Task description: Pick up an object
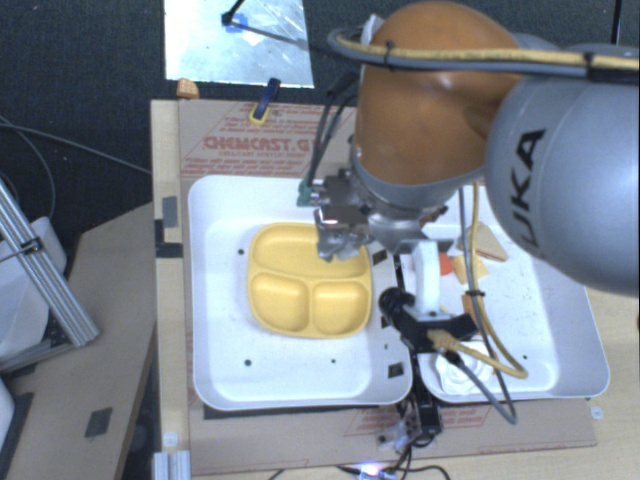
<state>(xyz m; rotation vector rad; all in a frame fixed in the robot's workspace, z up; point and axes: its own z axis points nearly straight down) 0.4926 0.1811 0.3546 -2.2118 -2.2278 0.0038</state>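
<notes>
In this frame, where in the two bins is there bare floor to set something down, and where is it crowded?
Left bin: bare floor left of and below the yellow divided tray. The arm hangs over the tray's upper right edge and the divider, so that part is crowded. Right bin: a bare patch along its right side; small items sit upper left.

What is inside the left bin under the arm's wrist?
The left bin holds a yellow divided tray with three compartments. The gripper sits over the tray's upper right edge, so that corner and the bin floor beneath the wrist are covered.
</notes>
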